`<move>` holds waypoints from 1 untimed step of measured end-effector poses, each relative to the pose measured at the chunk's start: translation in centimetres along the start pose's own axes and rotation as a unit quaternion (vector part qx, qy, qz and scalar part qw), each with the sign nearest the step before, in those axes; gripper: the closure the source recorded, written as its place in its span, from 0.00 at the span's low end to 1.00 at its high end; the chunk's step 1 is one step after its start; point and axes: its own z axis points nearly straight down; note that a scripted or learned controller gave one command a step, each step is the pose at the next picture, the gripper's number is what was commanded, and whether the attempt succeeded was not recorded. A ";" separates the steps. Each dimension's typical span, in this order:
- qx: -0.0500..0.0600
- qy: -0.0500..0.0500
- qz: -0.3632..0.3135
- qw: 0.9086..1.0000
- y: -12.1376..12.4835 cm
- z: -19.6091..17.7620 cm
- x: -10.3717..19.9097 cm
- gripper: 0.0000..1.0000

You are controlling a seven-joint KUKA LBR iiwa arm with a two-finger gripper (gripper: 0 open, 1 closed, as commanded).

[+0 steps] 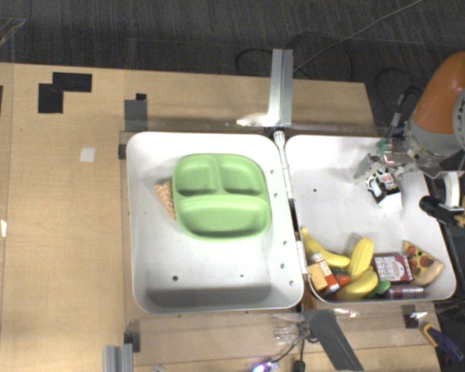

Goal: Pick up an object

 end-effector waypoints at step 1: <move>-0.003 -0.001 -0.002 1.000 0.3 -1.2 0.1 1.00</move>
